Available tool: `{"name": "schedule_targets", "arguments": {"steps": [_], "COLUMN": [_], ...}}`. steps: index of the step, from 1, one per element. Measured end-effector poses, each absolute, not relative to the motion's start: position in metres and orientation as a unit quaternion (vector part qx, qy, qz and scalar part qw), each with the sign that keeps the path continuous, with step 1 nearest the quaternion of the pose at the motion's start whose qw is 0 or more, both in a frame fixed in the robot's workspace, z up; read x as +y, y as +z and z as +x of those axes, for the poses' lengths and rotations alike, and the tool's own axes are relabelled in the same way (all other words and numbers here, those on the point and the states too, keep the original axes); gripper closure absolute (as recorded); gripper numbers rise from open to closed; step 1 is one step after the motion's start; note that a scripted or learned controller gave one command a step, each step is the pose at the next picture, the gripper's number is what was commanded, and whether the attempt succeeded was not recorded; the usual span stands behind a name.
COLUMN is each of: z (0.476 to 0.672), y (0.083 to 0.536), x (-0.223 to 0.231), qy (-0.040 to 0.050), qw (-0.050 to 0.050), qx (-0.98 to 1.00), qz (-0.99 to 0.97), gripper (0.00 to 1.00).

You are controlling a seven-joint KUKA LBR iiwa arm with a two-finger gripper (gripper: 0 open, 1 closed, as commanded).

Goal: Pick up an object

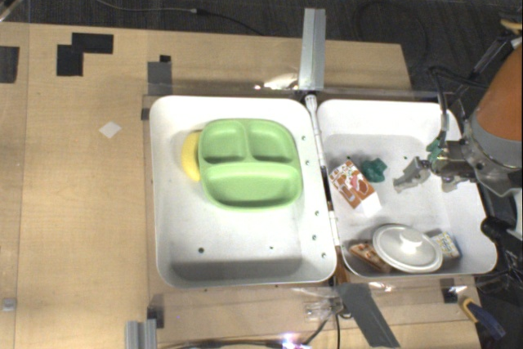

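Gripper over right bin; green tray in left bin.

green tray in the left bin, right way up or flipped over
Right way up. The green tray lies flat in the left bin with its three hollow compartments facing the camera; something yellow pokes out beneath its left edge.

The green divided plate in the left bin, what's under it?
A yellow object pokes out from beneath the green divided plate's left edge in the left bin. Most of it is covered, so its shape can't be told.

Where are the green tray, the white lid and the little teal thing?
green tray [248, 163], camera view, middle divider.
white lid [406, 248], camera view, near its knob.
teal thing [375, 170], camera view, its centre.
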State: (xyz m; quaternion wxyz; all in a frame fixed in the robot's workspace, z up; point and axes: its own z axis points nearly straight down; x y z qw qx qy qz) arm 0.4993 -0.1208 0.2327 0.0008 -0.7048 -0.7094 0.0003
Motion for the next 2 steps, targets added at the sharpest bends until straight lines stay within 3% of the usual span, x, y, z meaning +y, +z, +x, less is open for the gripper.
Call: {"name": "schedule_targets", "arguments": {"steps": [1, 2], "z": [0.565, 0.59], "y": [0.158, 0.103], "x": [-0.102, -0.114], "qy": [0.0008, -0.0003], "qw": [0.001, 0.0], "qx": [-0.689, -0.671], "qz": [-0.725, -0.741], "gripper": [0.0, 0.0]}}
